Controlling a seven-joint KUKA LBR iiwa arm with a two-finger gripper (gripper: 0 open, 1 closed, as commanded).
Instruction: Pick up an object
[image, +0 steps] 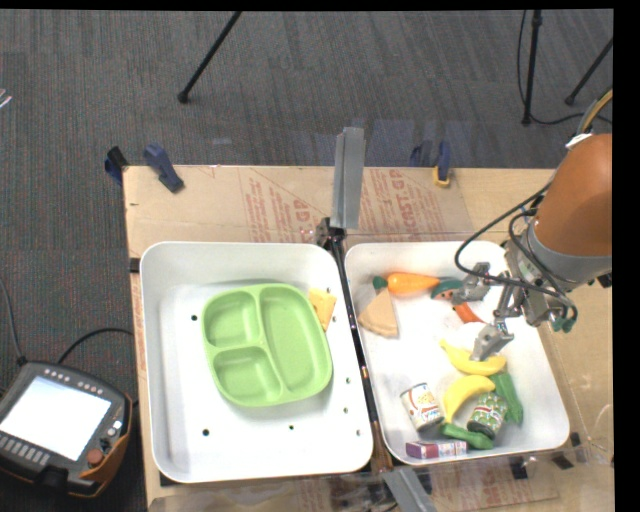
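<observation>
My gripper (489, 345) hangs over the right bin (553, 400), its grey fingers drawn together into one point, with nothing between them. Its tip sits just above a yellow banana (468, 360). A second banana (460, 393) lies just below that one. Around them are an orange carrot (412, 284), a tan bread slice (380, 317), a small tin can (424, 407), a green-labelled jar (487, 412), a green cucumber (510, 396) and a purple box (437, 450). A small red-orange piece (466, 312) lies partly hidden beside the wrist.
The left bin (165, 300) holds a green divided plate (267, 343) and a yellow cheese wedge (322, 305) at its right wall. A grey post (348, 185) stands behind the gap between the bins. A tablet (55, 420) lies on the floor at lower left.
</observation>
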